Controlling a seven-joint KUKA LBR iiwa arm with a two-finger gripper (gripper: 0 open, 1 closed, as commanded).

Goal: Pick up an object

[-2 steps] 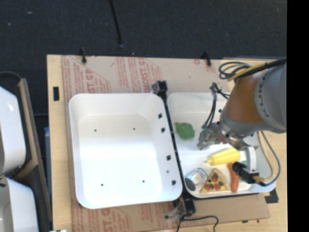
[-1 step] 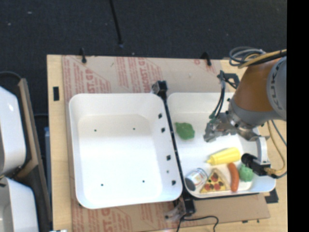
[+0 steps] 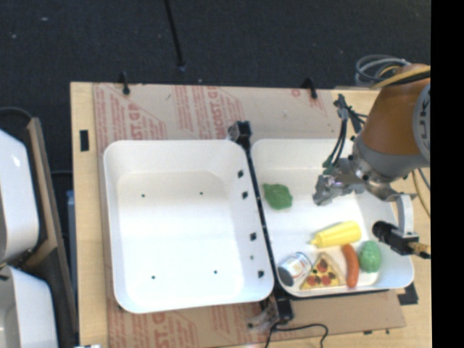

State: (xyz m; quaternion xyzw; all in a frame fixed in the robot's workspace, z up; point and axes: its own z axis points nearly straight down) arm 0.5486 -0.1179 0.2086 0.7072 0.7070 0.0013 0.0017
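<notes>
the pincer (image 3: pixel 328 189), its state impossible to tell, hangs over the right bin (image 3: pixel 304 154) near the worktop's right edge, just beside a green lump (image 3: pixel 278 196) lying against the bin's left wall.

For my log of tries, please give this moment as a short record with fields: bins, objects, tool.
left bin: white, shallow
right bin: white, bears the objects
objects: green lump near the divider; yellow corn; metal can; pizza slice; orange carrot; green round piece
tool: above the right bin, right of the green lump, holding nothing visible
</notes>
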